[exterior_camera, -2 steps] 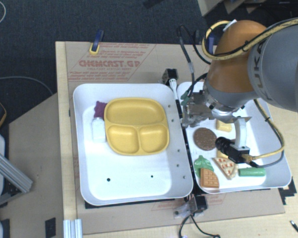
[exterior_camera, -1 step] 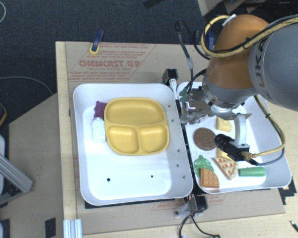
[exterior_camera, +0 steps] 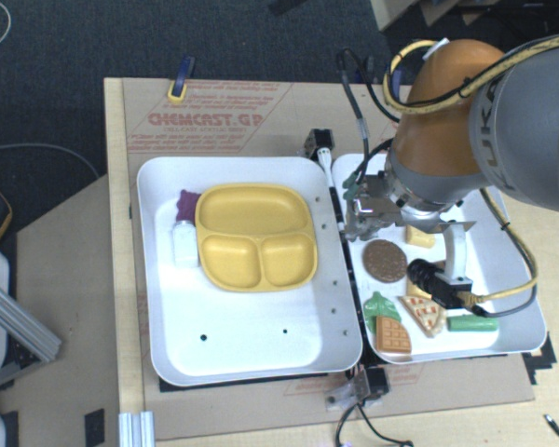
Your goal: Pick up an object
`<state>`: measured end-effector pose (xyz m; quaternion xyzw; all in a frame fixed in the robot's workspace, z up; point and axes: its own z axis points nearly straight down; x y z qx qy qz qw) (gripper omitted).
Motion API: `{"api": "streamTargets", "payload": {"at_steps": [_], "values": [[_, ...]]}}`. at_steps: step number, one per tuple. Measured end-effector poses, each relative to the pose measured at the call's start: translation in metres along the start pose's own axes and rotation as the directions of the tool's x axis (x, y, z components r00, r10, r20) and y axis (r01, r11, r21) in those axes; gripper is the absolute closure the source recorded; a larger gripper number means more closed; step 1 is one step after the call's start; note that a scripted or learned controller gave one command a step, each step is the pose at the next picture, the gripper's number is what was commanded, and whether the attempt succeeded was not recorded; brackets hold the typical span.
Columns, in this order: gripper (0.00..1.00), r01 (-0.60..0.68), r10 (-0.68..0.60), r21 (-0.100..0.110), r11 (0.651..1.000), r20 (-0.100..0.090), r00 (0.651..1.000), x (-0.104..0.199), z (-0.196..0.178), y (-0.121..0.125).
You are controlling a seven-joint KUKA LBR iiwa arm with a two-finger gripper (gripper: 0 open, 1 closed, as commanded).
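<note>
Gripper point(exterior_camera: 363, 214) sits over the far-left part of the right bin point(exterior_camera: 526, 319), close to the wall it shares with the left bin point(exterior_camera: 154, 250). The wrist hides it from above, so we can't tell how open it is, and we see nothing in its grasp. The closest candidate is a brown disc point(exterior_camera: 385, 260), just beside the gripper on the near side and slightly right, lying flat on the bin floor. A pale yellow wedge point(exterior_camera: 419, 238) lies to the gripper's right, near the disc. Further toward the near edge from the gripper are a green-topped waffle piece point(exterior_camera: 389, 329), a pizza slice point(exterior_camera: 424, 315) beside it, and a green stick point(exterior_camera: 472, 323) at the right end of that row. To the gripper's left, across the bin wall, a yellow divided plate point(exterior_camera: 256, 236) lies flat. Beyond the plate, well apart from the gripper, are a purple item point(exterior_camera: 186, 203) and a white bottle point(exterior_camera: 184, 243), both against the plate's left rim.
</note>
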<state>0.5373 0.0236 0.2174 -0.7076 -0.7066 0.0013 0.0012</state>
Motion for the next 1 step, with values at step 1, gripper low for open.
{"api": "streamTargets", "payload": {"at_steps": [1], "values": [[1.00, 0.003, -0.003, -0.003, 1.000, 0.000, 1.000, 0.0125, 0.0013, 0.0043]]}}
